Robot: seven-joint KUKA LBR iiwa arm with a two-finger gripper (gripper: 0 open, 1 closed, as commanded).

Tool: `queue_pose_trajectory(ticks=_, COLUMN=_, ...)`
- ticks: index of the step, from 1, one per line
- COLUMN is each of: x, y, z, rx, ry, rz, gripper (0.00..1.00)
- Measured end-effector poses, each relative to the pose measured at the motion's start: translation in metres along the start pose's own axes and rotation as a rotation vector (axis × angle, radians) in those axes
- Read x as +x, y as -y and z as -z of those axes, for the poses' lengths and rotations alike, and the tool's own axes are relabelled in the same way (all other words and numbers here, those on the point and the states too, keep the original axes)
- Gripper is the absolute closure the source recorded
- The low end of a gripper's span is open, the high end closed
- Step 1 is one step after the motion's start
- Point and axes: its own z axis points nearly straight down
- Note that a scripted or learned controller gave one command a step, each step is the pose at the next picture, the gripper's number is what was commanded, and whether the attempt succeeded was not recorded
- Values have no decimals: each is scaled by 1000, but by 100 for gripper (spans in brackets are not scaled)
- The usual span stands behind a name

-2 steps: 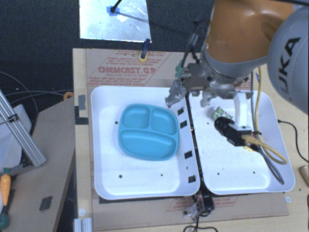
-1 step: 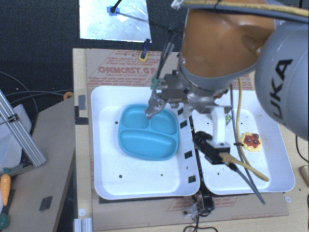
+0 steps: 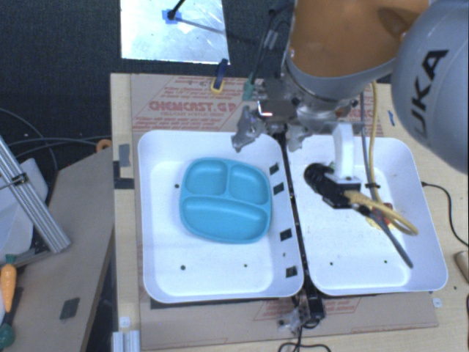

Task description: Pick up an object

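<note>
"Judging from the camera view, has anything been picked up yet?"

"Not that I can see. The tool (image 3: pixel 270 133) hangs over the far end of the seam where the two bins meet, and its two grey prongs look spread apart with nothing between them."

"So where is the thing it could take?"

"The one clear candidate is the blue divided plate (image 3: pixel 225 200). It lies flat in the middle of the left bin (image 3: pixel 157 270), right side up, three compartments showing, its right edge close to the seam. The tool is beyond its far right corner, not over its centre, and as far as I can tell not touching it."

"And the right bin (image 3: pixel 352 266)?"

"A few dark specks on its floor, too small to name. I see no loose thing worth a grasp there."

"Then what's your read on progress?"

"Early, I'd say. The grasp itself is not yet done, nor the lift. The arm (image 3: pixel 352 20) reaches across the counter (image 3: pixel 183 101) from the right, so it is near the work. What remains, in my judgement, is to line up on the plate's rim, come down, close on it and raise it clear. A flat, shallow plate offers little beyond its edge to pinch, so that approach may slip."
</note>
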Motion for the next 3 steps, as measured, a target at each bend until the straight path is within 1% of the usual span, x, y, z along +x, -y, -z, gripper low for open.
queue_pose_trajectory(ticks=1, x=54, y=42, z=6, rx=4, ry=-2, rz=10, gripper=0)
queue_pose_trajectory(ticks=2, x=66, y=43, z=-151, rx=20, ry=7, rz=3, gripper=0)
queue_pose_trajectory(ticks=3, x=14, y=38, z=35, rx=-16, ry=-7, rz=-3, gripper=0)
